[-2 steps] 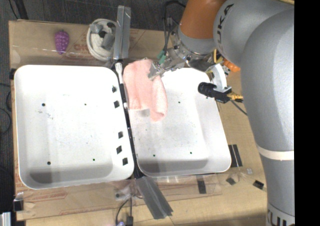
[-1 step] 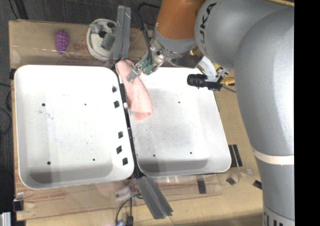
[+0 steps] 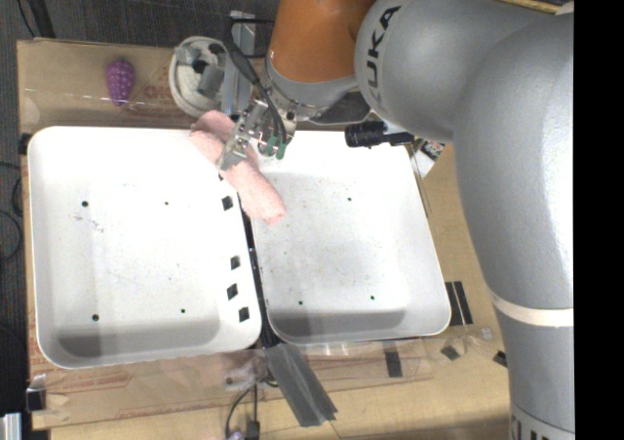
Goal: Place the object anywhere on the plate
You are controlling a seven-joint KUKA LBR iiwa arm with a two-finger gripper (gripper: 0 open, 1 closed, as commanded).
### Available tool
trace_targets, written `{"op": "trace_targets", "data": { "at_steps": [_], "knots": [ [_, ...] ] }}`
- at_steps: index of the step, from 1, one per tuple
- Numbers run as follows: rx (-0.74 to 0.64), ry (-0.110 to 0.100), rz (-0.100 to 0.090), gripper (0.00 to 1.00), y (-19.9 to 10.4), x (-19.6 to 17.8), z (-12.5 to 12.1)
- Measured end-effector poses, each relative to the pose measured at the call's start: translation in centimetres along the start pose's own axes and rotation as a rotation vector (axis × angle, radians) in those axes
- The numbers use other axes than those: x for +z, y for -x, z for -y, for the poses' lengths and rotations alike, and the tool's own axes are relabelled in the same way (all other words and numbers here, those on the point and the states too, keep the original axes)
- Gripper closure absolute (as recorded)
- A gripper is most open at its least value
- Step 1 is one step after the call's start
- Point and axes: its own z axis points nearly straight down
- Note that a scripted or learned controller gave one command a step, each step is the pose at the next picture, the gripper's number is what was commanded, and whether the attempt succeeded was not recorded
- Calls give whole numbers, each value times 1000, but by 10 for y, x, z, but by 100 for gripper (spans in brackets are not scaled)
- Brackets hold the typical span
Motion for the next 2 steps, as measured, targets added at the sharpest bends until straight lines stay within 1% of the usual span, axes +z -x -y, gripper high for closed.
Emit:
{"op": "trace_targets", "data": {
  "at_steps": [1,2],
  "knots": [
    [-404,1,3,100,-25,-5,-44],
    [-404,1,3,0,-24,-5,-44]
  ]
}}
